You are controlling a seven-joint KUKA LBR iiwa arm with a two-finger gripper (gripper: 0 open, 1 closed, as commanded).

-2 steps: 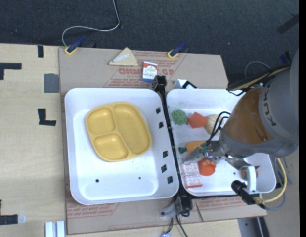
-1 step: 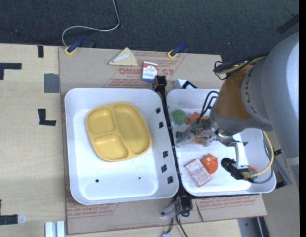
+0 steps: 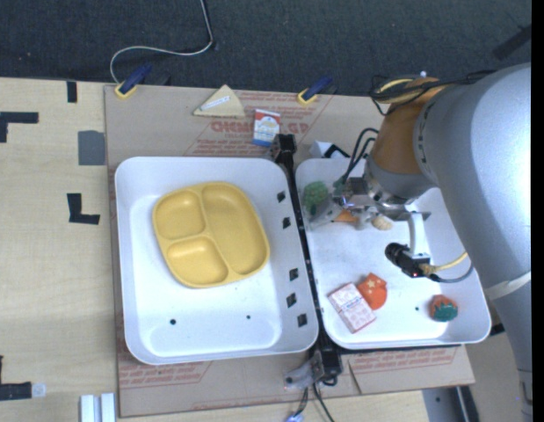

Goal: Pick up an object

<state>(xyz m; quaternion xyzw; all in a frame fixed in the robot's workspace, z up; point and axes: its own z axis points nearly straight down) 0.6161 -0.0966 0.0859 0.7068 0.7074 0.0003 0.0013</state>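
The right white bin [image 3: 403,323] holds a small pink-and-white box [image 3: 351,307], an orange object [image 3: 373,291] beside it, a small red and green object [image 3: 443,308] near the right rim, and a green object [image 3: 316,195] at the far left corner. My gripper [image 3: 355,207] is down in the far part of this bin, just right of the green object. Small orange and cream pieces [image 3: 364,219] lie right at its tip. The wrist and arm cover the fingers.
The left white bin [image 3: 140,315] holds a yellow divided plate [image 3: 210,233]. Behind the bins on the cardboard lie a small red, white and blue carton [image 3: 266,127] and a tan wedge [image 3: 221,103]. A black divider strip [image 3: 293,227] runs between the bins.
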